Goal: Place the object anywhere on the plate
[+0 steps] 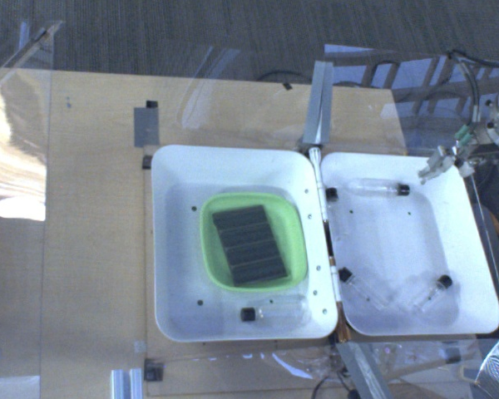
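the dark ridged block point(249, 245) lies on the green plate point(211, 249) in the left bin point(170, 223). the gripper point(439, 166) hangs well right of the plate, over the right bin's point(474, 281) far corner; i cannot tell its state.

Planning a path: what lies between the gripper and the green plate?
From above: the right bin's white floor, then the divider between bins, before the plate.

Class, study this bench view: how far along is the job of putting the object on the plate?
Done: the dark ridged block lies flat on the green plate in the left bin. In hand: nothing visible; the gripper sits at the right bin's far corner. Left: apparently nothing.
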`<state>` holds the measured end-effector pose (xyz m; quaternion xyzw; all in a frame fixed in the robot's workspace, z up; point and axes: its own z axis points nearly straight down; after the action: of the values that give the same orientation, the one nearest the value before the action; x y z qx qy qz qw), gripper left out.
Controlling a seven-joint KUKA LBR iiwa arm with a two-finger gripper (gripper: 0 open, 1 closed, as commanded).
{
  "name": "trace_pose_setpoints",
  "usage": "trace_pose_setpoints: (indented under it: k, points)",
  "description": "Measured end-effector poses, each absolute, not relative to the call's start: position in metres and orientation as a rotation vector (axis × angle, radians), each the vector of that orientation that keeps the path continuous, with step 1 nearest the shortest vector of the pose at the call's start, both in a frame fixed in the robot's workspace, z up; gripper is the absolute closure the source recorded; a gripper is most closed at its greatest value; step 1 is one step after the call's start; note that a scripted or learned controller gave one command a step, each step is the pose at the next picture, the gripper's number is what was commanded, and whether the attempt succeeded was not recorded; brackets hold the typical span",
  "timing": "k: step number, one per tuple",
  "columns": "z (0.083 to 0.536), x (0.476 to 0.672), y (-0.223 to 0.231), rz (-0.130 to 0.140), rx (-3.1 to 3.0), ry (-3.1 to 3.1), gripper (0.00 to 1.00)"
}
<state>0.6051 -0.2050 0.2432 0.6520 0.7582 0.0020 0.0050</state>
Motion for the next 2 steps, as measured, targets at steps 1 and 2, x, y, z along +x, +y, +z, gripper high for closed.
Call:
trace_pose_setpoints:
  k: [1,2]
  points:
    - [0.2534,0.5919,-0.2046,0.005,2.057,2.365,0.0]
    - [0.2475,0.5943,-0.2043,0.004,2.068,2.356,0.0]
